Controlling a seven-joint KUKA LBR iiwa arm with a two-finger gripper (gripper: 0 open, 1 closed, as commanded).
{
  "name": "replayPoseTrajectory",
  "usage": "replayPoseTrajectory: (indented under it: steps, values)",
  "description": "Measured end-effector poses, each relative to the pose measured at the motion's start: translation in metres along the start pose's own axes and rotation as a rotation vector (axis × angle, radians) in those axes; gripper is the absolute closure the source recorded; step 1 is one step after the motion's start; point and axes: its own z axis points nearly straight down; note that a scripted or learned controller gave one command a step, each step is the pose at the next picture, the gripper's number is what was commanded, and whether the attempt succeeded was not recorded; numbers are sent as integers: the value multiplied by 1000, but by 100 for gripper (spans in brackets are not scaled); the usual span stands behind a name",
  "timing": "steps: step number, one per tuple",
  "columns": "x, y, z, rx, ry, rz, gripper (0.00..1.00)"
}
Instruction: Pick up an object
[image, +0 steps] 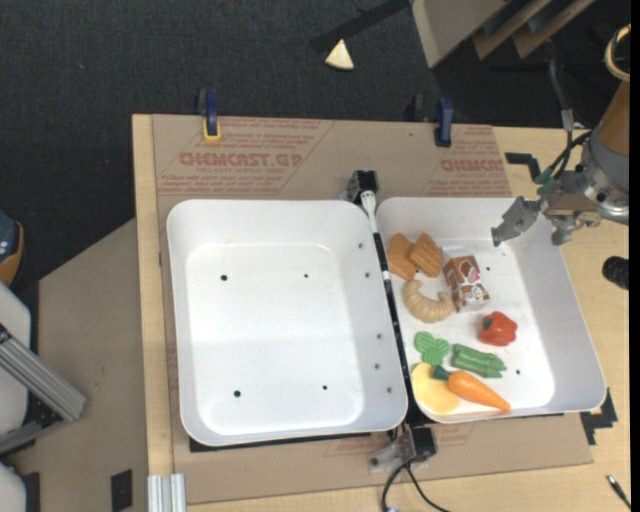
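Note:
The right bin (572, 310) holds several toy foods: two brown bread pieces (414, 256), a pale croissant (425, 302), a brown and white carton (466, 282), a red pepper (498, 328), a green leafy piece (432, 348), a green pod (476, 360), an orange carrot (478, 391) and a yellow piece (430, 392). My gripper (538, 229) hangs over the bin's far right corner, above and to the right of the carton. Its fingers (509, 226) are spread open with nothing between them.
The left bin (182, 300) sits beside the right one on a cardboard sheet (300, 150) held by two blue clamps (209, 110). Cables run along the seam between the bins (380, 270). A metal rail (40, 375) lies at the left edge.

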Motion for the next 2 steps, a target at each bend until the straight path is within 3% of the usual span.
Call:
replayPoseTrajectory:
  steps: [1, 2]
  values:
    - [-12, 31, 145, -23, -4, -1, 0]
    - [-23, -13, 153, -22, -6, -3, 0]
